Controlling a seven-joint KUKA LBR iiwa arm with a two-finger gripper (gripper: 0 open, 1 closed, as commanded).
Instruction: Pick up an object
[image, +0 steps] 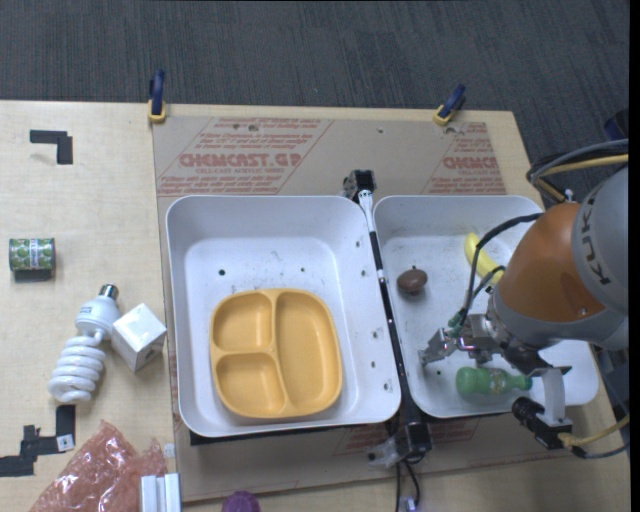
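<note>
From my remote seat I see the arm reaching into the right bin, its gripper low over the bin floor — whether the tool is apart or together I cannot tell. Just beside the gripper, toward the bin's near wall, lies a green bottle, partly under the wrist. A small brown object sits nearer the bin's middle, apart from the gripper, and a yellow object peeks out at the arm's edge. The left bin holds a yellow divided plate — flat on its floor.
</note>
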